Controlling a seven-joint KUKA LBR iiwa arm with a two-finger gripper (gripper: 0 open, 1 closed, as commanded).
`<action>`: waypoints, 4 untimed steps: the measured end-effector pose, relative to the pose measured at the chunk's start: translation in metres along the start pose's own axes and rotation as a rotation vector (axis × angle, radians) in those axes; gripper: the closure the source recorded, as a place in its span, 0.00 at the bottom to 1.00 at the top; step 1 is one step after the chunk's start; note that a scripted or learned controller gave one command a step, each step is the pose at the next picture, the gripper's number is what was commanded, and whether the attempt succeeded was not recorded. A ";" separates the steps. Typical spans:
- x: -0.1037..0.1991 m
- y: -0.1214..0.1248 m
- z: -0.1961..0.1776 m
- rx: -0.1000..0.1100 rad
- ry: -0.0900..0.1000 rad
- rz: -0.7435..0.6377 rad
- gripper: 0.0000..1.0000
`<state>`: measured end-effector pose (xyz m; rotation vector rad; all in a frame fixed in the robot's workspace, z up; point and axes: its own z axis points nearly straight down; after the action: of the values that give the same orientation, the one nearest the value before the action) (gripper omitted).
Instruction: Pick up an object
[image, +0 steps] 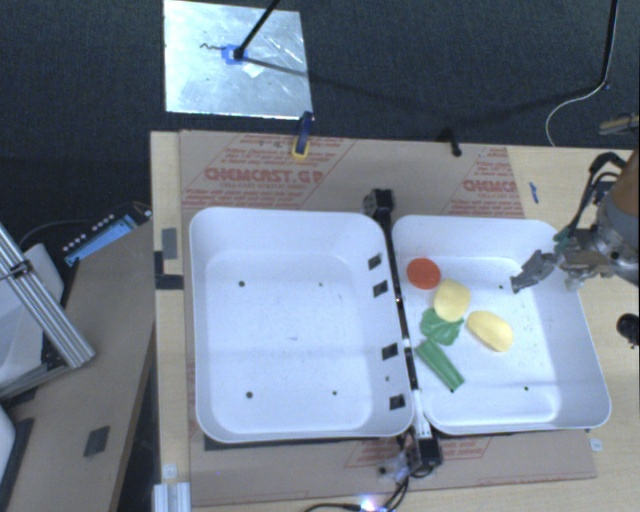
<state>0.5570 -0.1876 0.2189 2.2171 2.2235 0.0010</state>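
Nearest the camera, at the front edge of the bench, a knot of wires (415, 462) sits just below the seam where the two white bins meet. Taking the right bin (570, 400) as my landmark: its floor holds four small things, all gathered toward its left half. An orange disc (424, 272) lies closest to the far-left corner. Just beside it, toward the middle, is a pale yellow lump (452, 298), and a second yellow lump (490, 331) lies a little further right and nearer the front. A green piece (440, 345) touches the first yellow lump and stretches toward the bin's front-left. My gripper (533, 271) hangs over the right bin's far-right part, well apart from all four things, with nothing between my fingers; whether they are spread or closed I cannot tell from this angle. The left bin (215, 330) sits against the right bin's left wall, joined along a dark hinge strip (395, 310).
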 end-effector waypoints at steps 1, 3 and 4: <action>0.035 0.003 0.140 0.003 0.003 -0.004 0.00; 0.034 -0.035 0.132 -0.008 -0.002 0.003 1.00; 0.032 -0.050 -0.100 -0.019 -0.005 -0.002 1.00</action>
<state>0.5068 -0.1556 0.3190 2.2027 2.2142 0.0165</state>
